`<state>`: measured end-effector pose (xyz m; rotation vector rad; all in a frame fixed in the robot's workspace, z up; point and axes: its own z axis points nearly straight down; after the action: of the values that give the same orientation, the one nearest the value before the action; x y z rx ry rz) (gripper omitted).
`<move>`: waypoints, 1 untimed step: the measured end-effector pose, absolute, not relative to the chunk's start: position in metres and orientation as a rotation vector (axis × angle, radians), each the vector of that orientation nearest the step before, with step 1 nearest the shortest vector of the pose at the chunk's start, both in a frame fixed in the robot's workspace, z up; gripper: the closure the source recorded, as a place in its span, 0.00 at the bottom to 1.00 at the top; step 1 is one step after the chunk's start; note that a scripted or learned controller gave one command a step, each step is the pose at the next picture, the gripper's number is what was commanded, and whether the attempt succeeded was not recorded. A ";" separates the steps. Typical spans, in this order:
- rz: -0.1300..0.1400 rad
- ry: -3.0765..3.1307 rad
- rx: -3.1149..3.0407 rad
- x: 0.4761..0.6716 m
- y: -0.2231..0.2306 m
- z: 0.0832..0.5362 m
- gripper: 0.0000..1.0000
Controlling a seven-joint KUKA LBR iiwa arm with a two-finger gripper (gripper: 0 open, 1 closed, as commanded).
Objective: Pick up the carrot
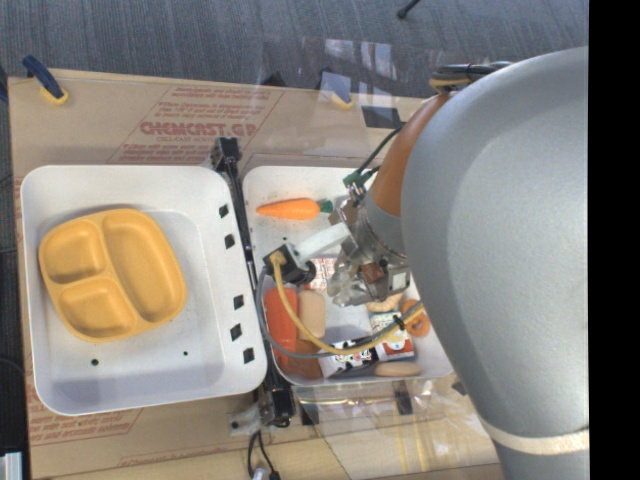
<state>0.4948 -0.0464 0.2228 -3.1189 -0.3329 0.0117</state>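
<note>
An orange carrot (287,208) with a green stem end lies flat near the far edge of the right bin (262,190). My gripper (352,276) hangs low over the middle of that bin, below and to the right of the carrot and apart from it. The big grey arm covers the right side of the bin, and the wrist parts hide the fingertips.
The left bin (60,378) holds a yellow divided tray (111,271). Under and around the gripper lie several toy foods: a red piece (279,320), a pale piece (313,315), a carton (375,355). A yellow cable (296,323) loops across them.
</note>
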 end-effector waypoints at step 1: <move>0.003 -0.352 -3.118 0.547 -0.044 0.241 1.00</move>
<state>0.5473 -0.0443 0.2413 -3.1183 -0.3516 0.0032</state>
